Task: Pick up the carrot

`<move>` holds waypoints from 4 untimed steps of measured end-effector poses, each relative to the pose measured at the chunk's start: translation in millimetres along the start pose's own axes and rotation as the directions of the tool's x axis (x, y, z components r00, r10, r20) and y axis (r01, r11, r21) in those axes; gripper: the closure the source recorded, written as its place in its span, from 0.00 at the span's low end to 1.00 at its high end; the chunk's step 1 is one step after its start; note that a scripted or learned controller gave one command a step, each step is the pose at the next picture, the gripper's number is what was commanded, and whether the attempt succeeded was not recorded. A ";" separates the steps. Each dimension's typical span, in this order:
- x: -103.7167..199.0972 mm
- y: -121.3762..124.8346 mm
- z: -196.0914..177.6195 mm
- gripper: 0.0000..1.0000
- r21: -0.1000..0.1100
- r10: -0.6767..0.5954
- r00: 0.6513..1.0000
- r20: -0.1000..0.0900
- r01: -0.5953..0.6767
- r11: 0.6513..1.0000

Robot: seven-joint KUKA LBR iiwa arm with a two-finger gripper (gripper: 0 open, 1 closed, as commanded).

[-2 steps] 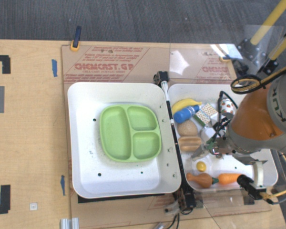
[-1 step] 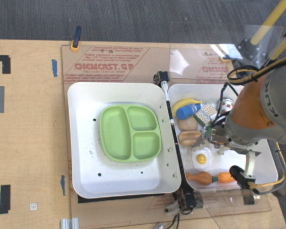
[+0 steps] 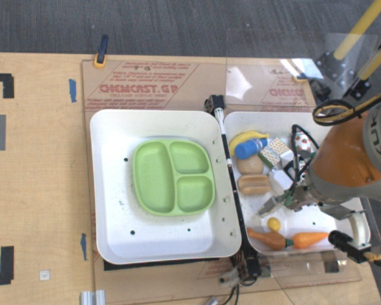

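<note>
Broadly, the two shallow white bins sit side by side on the cardboard-covered bench (image 3: 44, 170). The left white bin (image 3: 114, 234) holds a pale green three-compartment plastic plate (image 3: 174, 176) lying flat near its middle. The right white bin (image 3: 320, 224) is crowded, and the grey arm with its orange band (image 3: 346, 157) reaches over it from the right. The two-finger gripper (image 3: 276, 203) hangs low at the bin's middle, just beside a tan hot-dog-shaped toy (image 3: 254, 183); whether its grip is wide or narrow I cannot tell, and nothing is seen between the tips. The orange carrot with a green end (image 3: 308, 239) lies along the bin's near wall, below the gripper and apart from it. Beside it lies a darker orange-red carrot-like piece (image 3: 267, 238). A yellow banana (image 3: 247, 136) and a blue bottle-shaped toy (image 3: 249, 148) rest at the far end, and a small yellow round piece (image 3: 274, 223) sits just above the carrots.
</note>
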State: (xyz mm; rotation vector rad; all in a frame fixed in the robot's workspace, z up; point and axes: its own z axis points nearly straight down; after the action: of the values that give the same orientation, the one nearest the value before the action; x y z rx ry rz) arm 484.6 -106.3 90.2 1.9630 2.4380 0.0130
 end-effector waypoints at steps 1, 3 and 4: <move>-3.0 4.0 -13.5 1.00 -0.015 0.002 1.000 0.012 -0.002 1.000; -8.0 -2.2 -0.3 0.00 0.002 -0.515 0.857 -0.003 0.515 0.857; -8.8 2.1 -12.9 1.00 -0.008 -0.513 0.858 0.010 0.513 0.858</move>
State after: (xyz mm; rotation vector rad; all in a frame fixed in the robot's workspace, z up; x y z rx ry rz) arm 488.3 -114.5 103.1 1.2379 2.8596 0.0132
